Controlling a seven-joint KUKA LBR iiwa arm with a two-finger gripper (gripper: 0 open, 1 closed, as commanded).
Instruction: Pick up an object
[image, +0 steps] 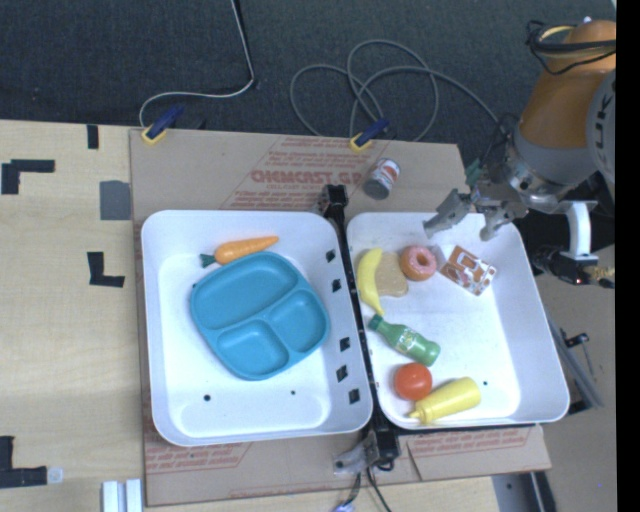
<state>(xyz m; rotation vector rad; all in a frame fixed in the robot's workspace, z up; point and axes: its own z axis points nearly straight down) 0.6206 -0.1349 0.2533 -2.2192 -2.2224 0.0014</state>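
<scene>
You will find the hand (466, 212) at the far edge of the right bin (535, 330), its two fingers spread apart with nothing between them; the arm (565, 110) above it is cut off by the frame's upper right corner, so its base cannot be inspected. The nearest item is a red-and-white patterned packet (468, 269), lying just below the hand and apart from it; its printing is too small to read. To its left sits a pink-iced doughnut (418, 263), touching a slice of bread (392, 282) that is partly covered by a banana (370, 278); a green bottle (405, 340) lies tilted mid-bin; a tomato (412, 380) and a yellow squeeze bottle (445, 400) rest near the front wall, touching. In the left bin (165, 330) you have a blue divided plate (260, 314) with a carrot (240, 249) at its far edge. A small can (382, 179) lies on the cardboard (260, 175) over the tabletop (55, 290); its label is illegible.
</scene>
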